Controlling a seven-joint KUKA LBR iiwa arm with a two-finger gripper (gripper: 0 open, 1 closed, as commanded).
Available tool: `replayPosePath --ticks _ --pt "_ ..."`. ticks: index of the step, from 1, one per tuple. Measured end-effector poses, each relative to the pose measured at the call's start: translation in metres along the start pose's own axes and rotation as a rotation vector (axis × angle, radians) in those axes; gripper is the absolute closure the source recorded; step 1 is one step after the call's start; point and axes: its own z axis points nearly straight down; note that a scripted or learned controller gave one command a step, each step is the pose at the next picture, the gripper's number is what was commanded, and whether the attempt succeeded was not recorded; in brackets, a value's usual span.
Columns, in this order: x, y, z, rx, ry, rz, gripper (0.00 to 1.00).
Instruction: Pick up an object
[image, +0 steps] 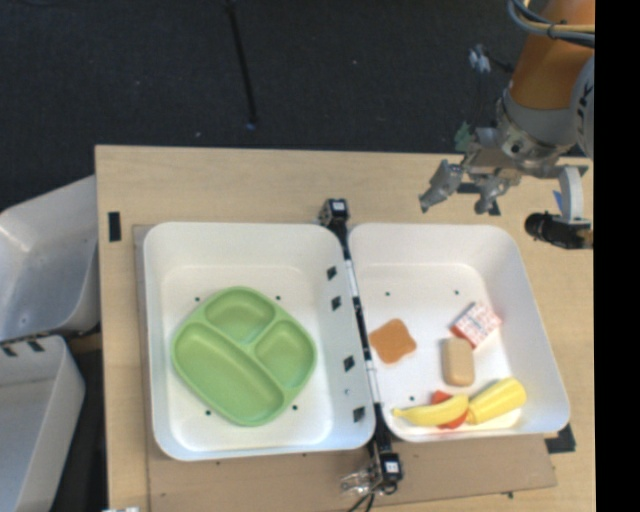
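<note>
So we've got a handful of candidates in the right bin (520, 262), all bunched toward its 5 o'clock corner: one orange patty-like piece (393, 341), one tan block (459, 362), one red-and-white packet (476, 323), one yellow corn-like piece (497, 399) and one banana (432, 411) with something red tucked under it. The gripper (466, 186) hovers above the bin's 12 o'clock rim, fingers spread, nothing between them — so everything lies toward 6 o'clock from it. The packet looks nearest. The tan block's long axis runs roughly 12 to 6. The left bin (160, 262) holds one green divided plate (244, 355).
</note>
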Motion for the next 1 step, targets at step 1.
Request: replayPosePath --ticks 1 --pt "0.0003 0.0015 -0.0085 -0.013 -0.001 -0.001 0.00"
